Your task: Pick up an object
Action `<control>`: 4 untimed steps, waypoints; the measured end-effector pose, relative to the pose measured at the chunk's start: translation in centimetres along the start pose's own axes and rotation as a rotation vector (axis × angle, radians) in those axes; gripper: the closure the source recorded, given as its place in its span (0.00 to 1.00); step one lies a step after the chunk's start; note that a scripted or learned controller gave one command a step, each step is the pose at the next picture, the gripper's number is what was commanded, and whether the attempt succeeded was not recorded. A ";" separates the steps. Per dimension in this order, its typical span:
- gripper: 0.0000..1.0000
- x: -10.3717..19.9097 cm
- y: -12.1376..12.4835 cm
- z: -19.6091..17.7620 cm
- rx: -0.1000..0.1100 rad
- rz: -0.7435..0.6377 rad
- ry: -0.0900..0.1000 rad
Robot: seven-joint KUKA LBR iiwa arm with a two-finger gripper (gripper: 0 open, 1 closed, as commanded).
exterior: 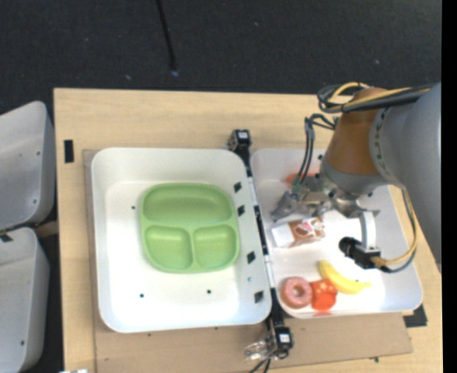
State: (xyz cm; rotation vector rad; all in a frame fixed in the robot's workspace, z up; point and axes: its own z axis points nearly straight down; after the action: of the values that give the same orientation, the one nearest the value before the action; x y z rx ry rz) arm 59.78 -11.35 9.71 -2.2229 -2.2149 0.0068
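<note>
My gripper (297,203) is low in the right bin (399,286), near its left wall, at the end of the grey arm with the orange band (353,142). Just below it lies a small red-and-white packet (305,231), close to the gripper's tip or touching it. A red-orange item (297,179) peeks out at the gripper's upper side, partly hidden by the wrist. Further toward the front lie a yellow banana (342,278), a pink doughnut (295,291) and a red fruit-like piece (324,295).
The left bin (112,286) holds a green divided plate (188,226). A ridge with black clips (253,231) separates the two bins. A black cable fitting (359,251) hangs off the arm over the right bin. Grey pads lie off the bench at the left.
</note>
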 end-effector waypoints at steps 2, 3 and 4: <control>1.00 0.3 -0.1 -7.0 -0.008 -0.004 0.000; 1.00 0.2 0.0 -11.9 -0.008 -0.006 0.000; 1.00 5.8 -0.4 -11.3 -0.001 -0.011 0.002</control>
State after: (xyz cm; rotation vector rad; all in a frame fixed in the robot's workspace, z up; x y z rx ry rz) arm 59.42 -5.53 20.98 -2.2107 -2.2260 0.0032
